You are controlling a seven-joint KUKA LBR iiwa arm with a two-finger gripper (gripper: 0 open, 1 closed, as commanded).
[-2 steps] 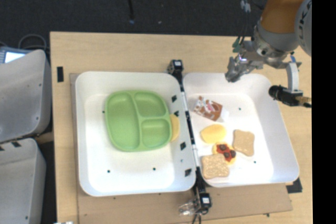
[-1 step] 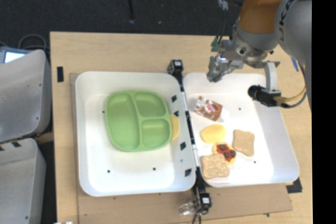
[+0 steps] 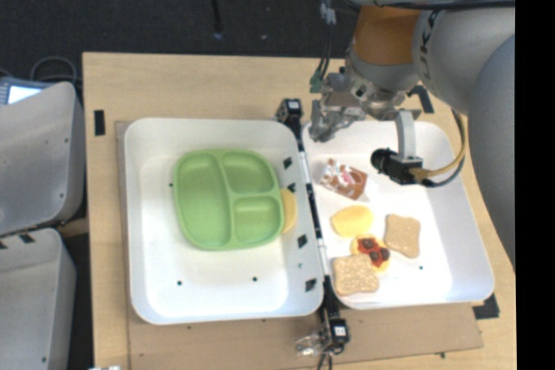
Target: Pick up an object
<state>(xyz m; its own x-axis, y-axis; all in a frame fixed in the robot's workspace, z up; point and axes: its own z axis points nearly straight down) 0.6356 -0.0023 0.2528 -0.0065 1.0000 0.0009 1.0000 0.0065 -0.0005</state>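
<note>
Toast [image 3: 356, 274] lies nearest you, at the front edge of the right bin [image 3: 460, 277], hard by the divider between the two bins. A red-and-dark piece [image 3: 374, 251] touches its far corner, and a second slice [image 3: 403, 235] sits just beside that, toward the bench's right edge. A yellow round piece [image 3: 351, 221] rests behind them. Farther back you see a small wrapped item [image 3: 344, 178] near the divider. In the left bin [image 3: 152, 295] a green divided tray [image 3: 228, 198] lies at the middle, a yellow sliver [image 3: 289, 210] showing at its right rim. At the right bin's far left corner, the gripper [image 3: 323, 133] hangs over the white floor with nothing between its fingers; you cannot tell whether they stand apart or together.
</note>
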